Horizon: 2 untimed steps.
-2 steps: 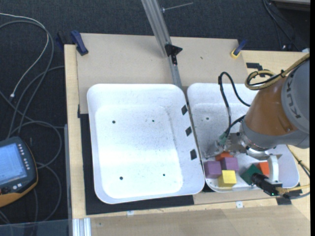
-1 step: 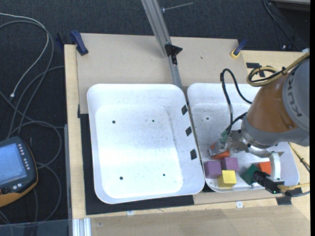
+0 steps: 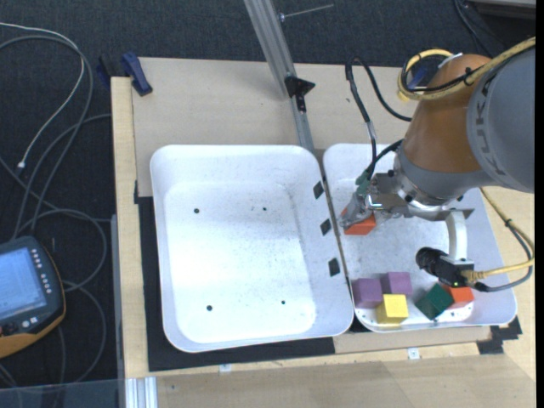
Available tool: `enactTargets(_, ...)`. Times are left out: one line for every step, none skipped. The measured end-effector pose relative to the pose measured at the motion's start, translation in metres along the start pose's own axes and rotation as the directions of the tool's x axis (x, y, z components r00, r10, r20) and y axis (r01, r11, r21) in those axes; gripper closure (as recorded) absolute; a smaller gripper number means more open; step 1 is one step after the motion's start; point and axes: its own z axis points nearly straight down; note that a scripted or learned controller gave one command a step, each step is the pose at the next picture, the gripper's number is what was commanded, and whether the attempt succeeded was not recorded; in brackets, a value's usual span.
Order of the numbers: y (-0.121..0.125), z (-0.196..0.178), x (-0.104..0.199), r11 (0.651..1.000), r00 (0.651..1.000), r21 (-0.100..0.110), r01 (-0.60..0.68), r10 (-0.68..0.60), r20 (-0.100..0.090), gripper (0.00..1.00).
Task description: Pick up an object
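**A:** Orange block (image 3: 359, 224), that's your target. It sits in the right bin (image 3: 489, 228), hard by the wall that bin shares with the left bin (image 3: 238, 245).

**B:** And the hand?

**A:** You'll find the hand (image 3: 367, 208) right above the block, on its upper-right side, the arm coming in from the right. The block peeks out from under it toward the lower left.

**B:** Has it got hold?

**A:** You can't tell from this view. The fingers are buried under the wrist and cabling, so how far they're spread is hidden, and nothing shows the block between them. Treat it as not held.

**B:** Which way does the block run?

**A:** Its long side looks roughly left to right, slightly tilted. My judgement: you want the fingers straddling the short way, and the shared wall leaves little room on the left.

**B:** Other choices?

**A:** Purple (image 3: 368, 291), yellow (image 3: 393, 308) and green (image 3: 437, 299) blocks cluster along the near edge, well apart from the hand. Orange is nearest by far.
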Motion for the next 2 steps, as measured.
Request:
enactTargets(0.049, -0.019, 0.051, 1.000, 1.000, 0.003, -0.001, 0.001, 0.001, 1.00)
enactTargets(0.040, -0.045, 0.088, 1.000, 1.000, 0.006, -0.003, 0.003, 0.000, 1.00)
